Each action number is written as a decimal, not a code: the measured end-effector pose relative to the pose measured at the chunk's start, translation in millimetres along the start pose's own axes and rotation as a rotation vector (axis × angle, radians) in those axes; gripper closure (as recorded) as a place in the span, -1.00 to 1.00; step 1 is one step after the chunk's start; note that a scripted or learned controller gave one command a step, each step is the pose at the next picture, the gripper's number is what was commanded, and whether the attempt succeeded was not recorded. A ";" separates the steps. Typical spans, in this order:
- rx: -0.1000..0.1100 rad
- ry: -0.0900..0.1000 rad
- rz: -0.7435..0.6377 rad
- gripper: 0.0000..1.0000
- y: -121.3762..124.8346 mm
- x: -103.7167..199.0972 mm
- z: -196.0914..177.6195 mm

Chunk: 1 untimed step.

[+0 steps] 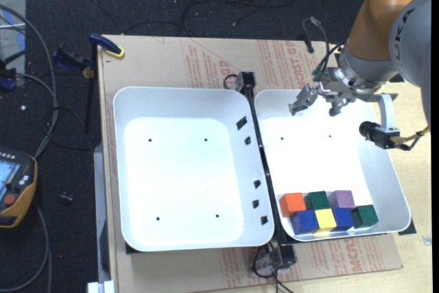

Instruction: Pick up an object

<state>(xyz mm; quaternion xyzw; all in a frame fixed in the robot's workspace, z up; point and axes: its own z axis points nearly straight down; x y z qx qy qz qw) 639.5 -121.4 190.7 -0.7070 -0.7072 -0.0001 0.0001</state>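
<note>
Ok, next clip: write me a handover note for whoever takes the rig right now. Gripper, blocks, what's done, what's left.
Gripper: open, holding nothing, hanging over the far end of the right bin.
Blocks: six clustered at that bin's near end. Orange block, green block and purple block behind; blue block, yellow block and dark green block in front.
Done: no pick yet.
Left: move over the cluster, descend, grip one block, lift.

One fixed camera looks down at a slant from above, far enough to frame both shallow white plastic bins [130, 147] mid-frame
</note>
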 end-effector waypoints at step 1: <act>0.003 -0.001 0.006 -1.00 -16.3 -79.8 25.9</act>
